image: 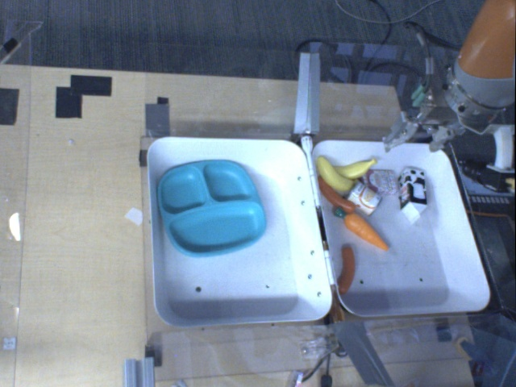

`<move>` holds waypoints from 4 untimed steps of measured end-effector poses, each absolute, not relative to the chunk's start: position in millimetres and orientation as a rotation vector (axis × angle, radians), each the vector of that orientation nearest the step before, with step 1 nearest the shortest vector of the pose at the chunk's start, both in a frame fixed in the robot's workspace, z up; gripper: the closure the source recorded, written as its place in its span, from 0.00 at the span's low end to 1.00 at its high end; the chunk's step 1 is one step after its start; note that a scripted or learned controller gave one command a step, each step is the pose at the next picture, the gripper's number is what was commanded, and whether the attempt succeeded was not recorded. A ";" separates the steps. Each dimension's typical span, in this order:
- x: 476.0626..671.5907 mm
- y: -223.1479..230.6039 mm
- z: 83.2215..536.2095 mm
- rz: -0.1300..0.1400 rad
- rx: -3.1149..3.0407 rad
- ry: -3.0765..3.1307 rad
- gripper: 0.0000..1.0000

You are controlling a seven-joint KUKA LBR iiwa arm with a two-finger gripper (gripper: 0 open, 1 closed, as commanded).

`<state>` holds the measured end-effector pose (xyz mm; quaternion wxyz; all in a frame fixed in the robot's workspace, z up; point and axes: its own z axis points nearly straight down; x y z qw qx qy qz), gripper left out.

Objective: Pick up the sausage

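Note:
The sausage (347,268) is a short reddish-brown link. It lies upright along the left wall of the right bin (451,285), near that bin's front. My gripper (416,139) hangs over the back edge of the right bin, well behind and to the right of the sausage. Its fingers are spread apart with nothing between them.
Behind the sausage lie a carrot (367,231), a red pepper-like piece (334,194), a banana (345,172), a small jar (367,199), a clear packet (384,180) and a black-and-white carton (414,190). A blue divided plate (211,205) sits in the left bin (242,305).

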<state>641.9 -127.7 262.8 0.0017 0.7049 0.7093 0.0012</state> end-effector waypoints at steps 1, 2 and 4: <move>605.9 -155.5 135.7 0.005 2.087 2.341 0.00; 600.0 -131.6 187.9 0.006 2.045 2.377 0.00; 567.8 -181.8 362.0 0.007 2.466 1.935 0.00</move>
